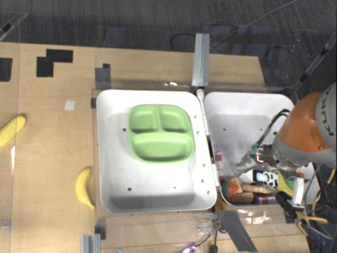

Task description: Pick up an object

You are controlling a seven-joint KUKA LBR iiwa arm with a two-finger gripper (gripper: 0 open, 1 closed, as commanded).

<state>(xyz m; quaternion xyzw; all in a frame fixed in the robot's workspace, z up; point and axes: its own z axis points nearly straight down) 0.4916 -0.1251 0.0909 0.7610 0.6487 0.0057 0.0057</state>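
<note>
While the grey and orange arm point(308, 133) reaches into the right-hand shallow white bin point(237, 115), we judge the pick barely begun: our tool point(259, 161) hovers over the jumble of small objects point(247, 190) at that bin's near edge, its grip unreadable, nothing lifted.

We see the right bin point(231, 115) open toward twelve o'clock, its toys point(247, 190) crowd the six o'clock edge under the arm point(308, 128), and a green tray point(160, 132) fills the left bin's point(113, 157) middle.
</note>
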